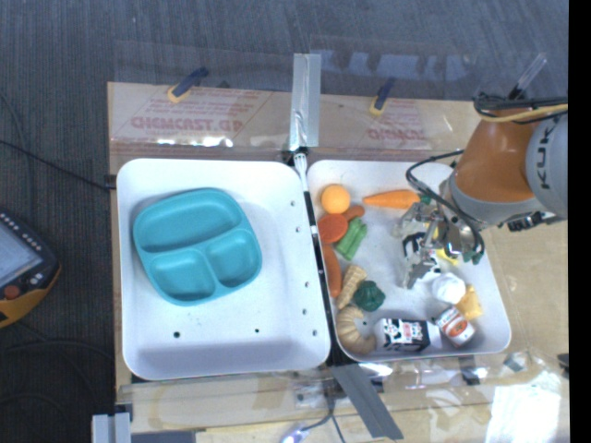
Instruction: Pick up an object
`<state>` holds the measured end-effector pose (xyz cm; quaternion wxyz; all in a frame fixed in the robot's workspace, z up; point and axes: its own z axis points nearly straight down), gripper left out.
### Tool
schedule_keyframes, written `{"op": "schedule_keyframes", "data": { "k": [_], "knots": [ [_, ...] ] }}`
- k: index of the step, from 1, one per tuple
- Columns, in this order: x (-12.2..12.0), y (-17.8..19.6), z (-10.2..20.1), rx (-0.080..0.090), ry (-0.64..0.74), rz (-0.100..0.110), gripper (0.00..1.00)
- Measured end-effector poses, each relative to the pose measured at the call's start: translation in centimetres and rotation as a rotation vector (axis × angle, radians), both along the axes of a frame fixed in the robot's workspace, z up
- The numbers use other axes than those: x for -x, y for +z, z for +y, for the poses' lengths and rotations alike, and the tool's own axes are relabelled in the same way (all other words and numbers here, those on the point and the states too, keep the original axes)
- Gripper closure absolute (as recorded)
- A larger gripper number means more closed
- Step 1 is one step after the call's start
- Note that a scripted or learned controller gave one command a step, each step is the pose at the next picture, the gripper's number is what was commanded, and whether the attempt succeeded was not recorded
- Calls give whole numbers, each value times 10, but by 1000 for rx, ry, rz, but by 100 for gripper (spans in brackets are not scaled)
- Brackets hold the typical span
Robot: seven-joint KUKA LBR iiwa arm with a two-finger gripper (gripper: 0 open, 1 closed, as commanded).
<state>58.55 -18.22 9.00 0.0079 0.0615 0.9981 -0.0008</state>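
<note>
At the near edge of the right bin (499, 335) a black-and-white carton (404, 333) lies on its side, with a round tan bread roll (355, 329) to its left and a small red-and-white can (456, 326) to its right. Just beyond them sit a dark green piece (369, 295), a pale cone-shaped thing (351, 282) leaning toward the bin's left wall, a white rounded object (450, 289) and a small yellowish piece (471, 302) beside the can. Along the left wall an orange strip (331, 264) runs near to far.

The gripper (420, 268) hangs over the middle of this bin, its metal fingers (413, 271) pointing down toward the bin floor, close to the white rounded object. From here I cannot tell how far apart the fingers stand, and I see nothing between them. The arm (503, 169) comes in from the right, its orange band just above the wrist.

Farther back lie a light green piece (351, 238), a reddish round piece (334, 228), an orange ball (335, 198) and a carrot (392, 198) pointing left, all resting on the bin floor apart from the gripper.

The left bin (148, 349) holds a teal divided plate (196, 244), tilted slightly, with three compartments.

Beyond both bins the tabletop (231, 118) carries a cardboard sheet with red lettering and two blue-and-yellow clamps (187, 84).
</note>
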Motion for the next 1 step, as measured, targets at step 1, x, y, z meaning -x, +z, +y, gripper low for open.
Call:
{"op": "schedule_keyframes", "data": {
  "k": [1],
  "knots": [
    [-13,-1,-7,0,12,7,0]
  ]
}}
